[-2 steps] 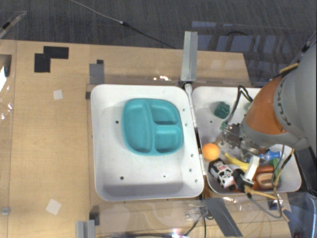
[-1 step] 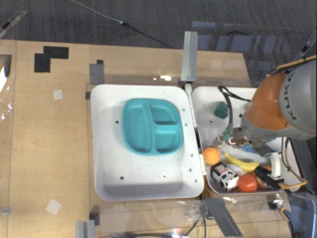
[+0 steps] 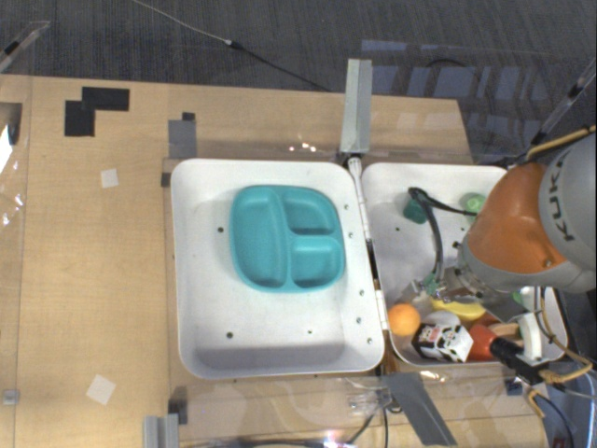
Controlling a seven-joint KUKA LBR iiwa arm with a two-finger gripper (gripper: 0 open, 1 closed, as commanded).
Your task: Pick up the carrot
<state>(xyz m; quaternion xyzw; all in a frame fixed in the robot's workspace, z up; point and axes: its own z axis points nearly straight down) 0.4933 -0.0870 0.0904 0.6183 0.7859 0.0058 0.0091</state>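
We note a pale wood-grain tabletop [image 3: 93, 278] with black square markings near its far left corner, and dark ribbed carpet floor [image 3: 233, 7] beyond it. Two shallow white plastic bins sit side by side, divided by a grey metal rail [image 3: 355, 110]. The left bin [image 3: 201, 343] is smooth and matte and carries a glossy turquoise divided plate [image 3: 284, 238] with three compartments and rounded corners. The right bin [image 3: 392, 194] holds a cluster along its near edge: a round orange fruit [image 3: 404, 319], a yellow curved banana [image 3: 462, 308], a small black-and-white toy [image 3: 441, 338], and just right of that toy the orange-red tapered carrot [image 3: 480, 342], partly covered. A small green piece [image 3: 475, 203] lies at the far wall. The grey arm with its orange band [image 3: 513, 227] hangs over the right bin; the hand [image 3: 450, 286] sits low above the banana, and we cannot tell how it is set.
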